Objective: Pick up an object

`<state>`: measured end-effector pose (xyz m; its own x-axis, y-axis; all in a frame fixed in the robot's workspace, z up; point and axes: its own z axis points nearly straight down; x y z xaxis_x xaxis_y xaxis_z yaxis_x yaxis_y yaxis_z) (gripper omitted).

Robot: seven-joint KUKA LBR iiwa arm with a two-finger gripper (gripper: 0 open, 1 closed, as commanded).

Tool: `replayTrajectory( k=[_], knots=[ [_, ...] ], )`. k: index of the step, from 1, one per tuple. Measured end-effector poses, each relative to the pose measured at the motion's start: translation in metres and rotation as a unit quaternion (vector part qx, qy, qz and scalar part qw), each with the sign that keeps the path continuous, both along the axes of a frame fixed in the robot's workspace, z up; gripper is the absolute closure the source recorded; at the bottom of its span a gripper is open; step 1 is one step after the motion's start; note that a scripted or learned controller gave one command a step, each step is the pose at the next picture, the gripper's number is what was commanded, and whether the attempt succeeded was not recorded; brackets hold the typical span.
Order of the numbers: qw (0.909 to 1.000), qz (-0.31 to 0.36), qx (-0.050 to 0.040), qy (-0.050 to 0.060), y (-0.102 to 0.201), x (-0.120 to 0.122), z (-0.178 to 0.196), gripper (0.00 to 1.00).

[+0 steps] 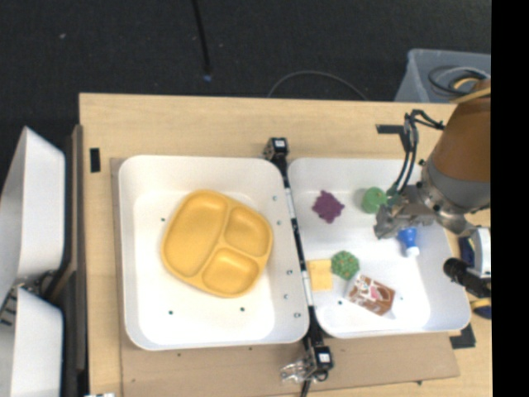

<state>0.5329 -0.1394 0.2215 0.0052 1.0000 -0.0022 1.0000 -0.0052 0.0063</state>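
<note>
In the camera view the right bin (pixel 376 325) holds a purple lump (pixel 328 207), a green ball (pixel 374 198), a green broccoli-like piece (pixel 345 264), a yellow block (pixel 319 275), a brown patterned packet (pixel 371 294) and a small blue object (pixel 408 240). My gripper (pixel 395 219) hangs low over the bin's right side, just right of the green ball and above-left of the blue object. Its dark fingers blur into the wrist.
The left bin (pixel 149 321) carries a yellow three-compartment plate (pixel 216 242). A metal divider with clamps (pixel 291 222) runs between the bins. The arm's orange and grey body (pixel 463 155) looms over the right bin's far right edge. Cables (pixel 409 151) hang by the wrist.
</note>
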Motion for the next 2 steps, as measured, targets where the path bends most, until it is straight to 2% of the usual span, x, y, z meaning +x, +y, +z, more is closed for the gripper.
replayTrajectory(
  k=[1,2],
  knots=[
    [1.0000,0.004,0.0000,0.000,-0.001,0.002,0.047,1.00],
    [1.0000,0.006,0.0009,0.002,0.056,0.007,0.035,1.00]
  ],
)
